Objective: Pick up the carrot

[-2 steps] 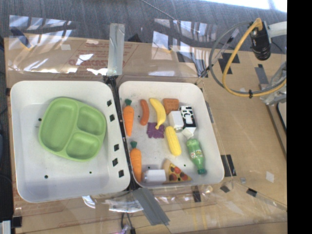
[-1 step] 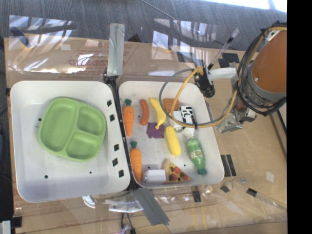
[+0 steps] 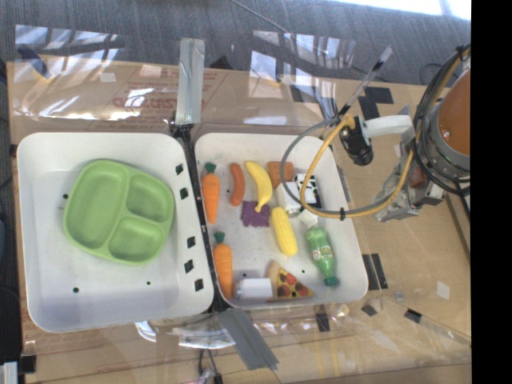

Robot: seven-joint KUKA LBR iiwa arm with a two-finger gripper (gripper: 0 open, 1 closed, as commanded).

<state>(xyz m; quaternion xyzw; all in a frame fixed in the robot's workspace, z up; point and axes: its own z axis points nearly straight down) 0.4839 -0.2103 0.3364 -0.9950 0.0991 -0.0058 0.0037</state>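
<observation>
Two carrots lie along the left wall of the right bin (image 3: 352,238). One carrot (image 3: 210,197) is at the upper left, its green top pointing to the far side. The other carrot (image 3: 223,267) sits nearer the front left corner. My gripper (image 3: 402,201) hangs at the arm's end outside the right bin, past its right wall and far from both carrots. A yellow and black hose (image 3: 314,160) from the arm loops over the bin's right part.
The right bin also holds a red sausage (image 3: 237,184), a banana (image 3: 260,186), purple grapes (image 3: 255,214), corn (image 3: 284,230), a green bottle (image 3: 322,254), a pizza slice (image 3: 288,282) and a white block (image 3: 254,288). A green divided plate (image 3: 120,210) lies in the left bin (image 3: 40,294).
</observation>
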